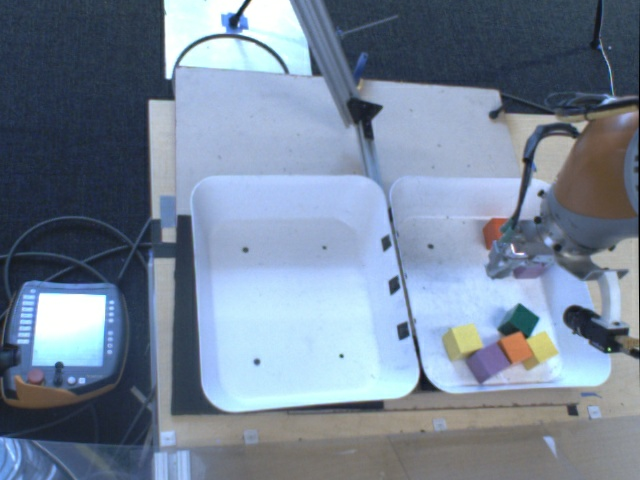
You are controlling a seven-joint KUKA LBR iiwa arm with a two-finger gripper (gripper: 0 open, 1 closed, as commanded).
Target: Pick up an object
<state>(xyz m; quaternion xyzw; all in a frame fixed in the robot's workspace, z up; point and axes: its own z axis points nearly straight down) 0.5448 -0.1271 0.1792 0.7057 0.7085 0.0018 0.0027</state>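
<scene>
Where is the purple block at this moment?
The purple block lies in the right bin, near its front edge, touching the orange block and just below the yellow block.

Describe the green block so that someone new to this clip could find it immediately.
Look in the right-hand bin, at the cluster of blocks near its front corner. The green block sits at the back of that cluster, just behind the orange block. It is the only dark green one there.

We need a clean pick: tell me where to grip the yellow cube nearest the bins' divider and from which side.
Take the yellow cube from above, across the faces toward the divider and toward the far wall. Those sides stand clear, while the purple block crowds its near right corner.
</scene>
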